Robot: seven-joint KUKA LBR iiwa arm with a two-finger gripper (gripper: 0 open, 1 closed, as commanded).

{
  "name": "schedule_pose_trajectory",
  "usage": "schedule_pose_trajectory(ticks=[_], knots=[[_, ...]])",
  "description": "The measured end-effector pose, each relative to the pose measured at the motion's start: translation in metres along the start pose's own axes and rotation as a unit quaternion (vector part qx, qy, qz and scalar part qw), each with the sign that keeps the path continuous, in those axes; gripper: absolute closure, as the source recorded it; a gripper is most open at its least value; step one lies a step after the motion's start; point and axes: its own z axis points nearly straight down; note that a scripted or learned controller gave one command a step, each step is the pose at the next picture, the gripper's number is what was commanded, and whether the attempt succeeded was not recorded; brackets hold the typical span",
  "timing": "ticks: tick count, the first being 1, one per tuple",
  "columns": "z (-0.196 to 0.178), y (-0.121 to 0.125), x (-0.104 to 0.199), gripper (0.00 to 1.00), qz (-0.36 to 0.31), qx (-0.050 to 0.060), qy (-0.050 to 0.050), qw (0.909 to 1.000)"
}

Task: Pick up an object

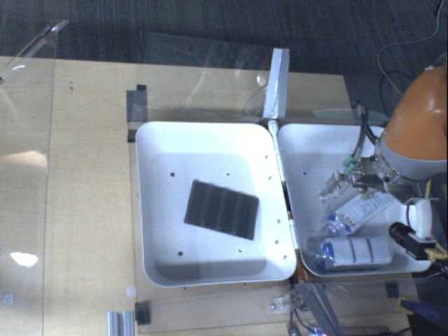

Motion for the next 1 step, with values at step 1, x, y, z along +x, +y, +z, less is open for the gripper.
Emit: schedule_pose_trajectory(ticks=[1], knots=[[0.0951, 0.0119, -0.0496, 0.0, -0.007, -0.027, -0.009, 0.9996]])
